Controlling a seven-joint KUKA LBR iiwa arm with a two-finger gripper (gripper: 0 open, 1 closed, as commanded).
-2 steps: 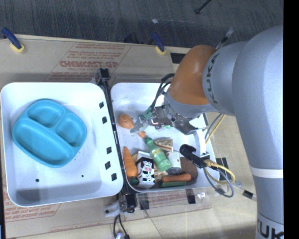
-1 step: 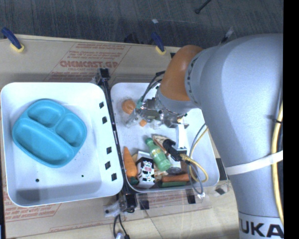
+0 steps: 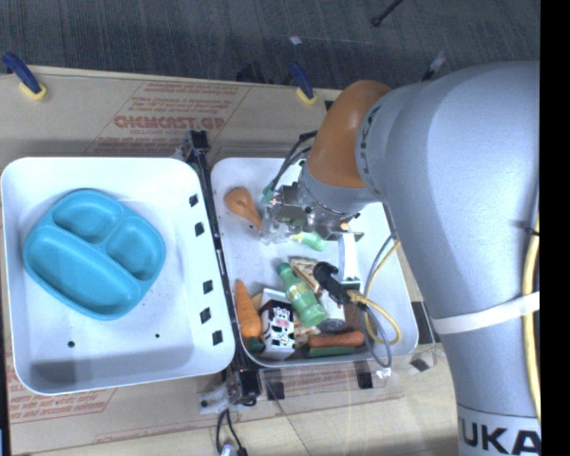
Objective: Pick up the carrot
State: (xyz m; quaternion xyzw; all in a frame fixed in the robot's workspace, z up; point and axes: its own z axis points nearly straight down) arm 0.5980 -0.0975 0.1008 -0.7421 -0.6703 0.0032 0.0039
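Observation:
The carrot [image 3: 247, 310] is a small orange tapered piece lying along the left wall of the right bin [image 3: 230, 174], near its front corner. My gripper [image 3: 287, 215] hangs over the upper middle of that bin, well behind the carrot and to its right. The grey wrist with its orange band covers the gripper from above. Nothing of the carrot is hidden.
A tan drumstick-shaped toy [image 3: 239, 201] lies just left of the gripper. A green bottle [image 3: 302, 298], a black-and-white block [image 3: 280, 323] and a reddish sausage shape [image 3: 336, 340] crowd the bin's front beside the carrot. The left bin [image 3: 38, 369] holds a blue divided plate [image 3: 93, 251].

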